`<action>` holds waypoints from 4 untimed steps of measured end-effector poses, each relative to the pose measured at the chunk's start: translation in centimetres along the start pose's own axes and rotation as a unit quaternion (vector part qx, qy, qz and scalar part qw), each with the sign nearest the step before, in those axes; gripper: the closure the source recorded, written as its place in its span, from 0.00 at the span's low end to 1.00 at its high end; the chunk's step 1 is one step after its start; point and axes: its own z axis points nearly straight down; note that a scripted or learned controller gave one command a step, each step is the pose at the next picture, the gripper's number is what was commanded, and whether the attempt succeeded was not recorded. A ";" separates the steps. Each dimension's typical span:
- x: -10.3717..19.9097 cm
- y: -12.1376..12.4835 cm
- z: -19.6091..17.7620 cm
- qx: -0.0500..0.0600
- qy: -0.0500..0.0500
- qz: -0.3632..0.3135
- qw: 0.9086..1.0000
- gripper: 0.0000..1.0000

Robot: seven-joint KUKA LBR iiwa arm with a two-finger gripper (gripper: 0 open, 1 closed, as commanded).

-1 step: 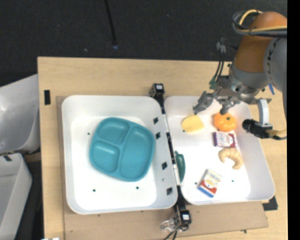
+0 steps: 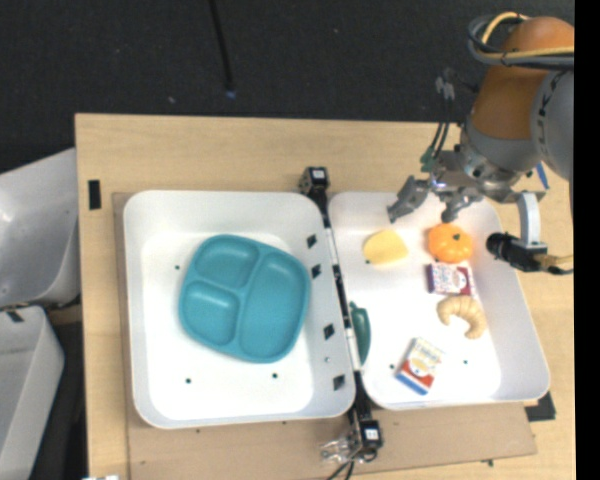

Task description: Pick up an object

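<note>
My gripper (image 2: pixel 427 203) hangs over the far edge of the right bin (image 2: pixel 500 368), open, its two dark fingers spread with nothing between them. Just below it lie a yellow lemon-like piece (image 2: pixel 385 247) and an orange pumpkin-like fruit (image 2: pixel 449 242). Nearer the front are a small purple packet (image 2: pixel 450 279), a tan croissant (image 2: pixel 464 314) and a small red-and-white box (image 2: pixel 420 364). A teal item (image 2: pixel 361 330) rests against the bin's left wall.
The left bin (image 2: pixel 150 368) holds a teal divided plate (image 2: pixel 245 296). A black clip (image 2: pixel 313 179) sits at the far end of the seam between the bins. White equipment (image 2: pixel 20 238) stands left of the bench.
</note>
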 end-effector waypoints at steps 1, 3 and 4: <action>-1.0 0.3 4.8 0.002 -0.001 0.001 1.000 0.00; -1.4 0.9 11.6 0.001 -0.001 0.001 1.000 0.00; -1.5 1.0 10.2 -0.003 -0.002 0.002 1.000 1.00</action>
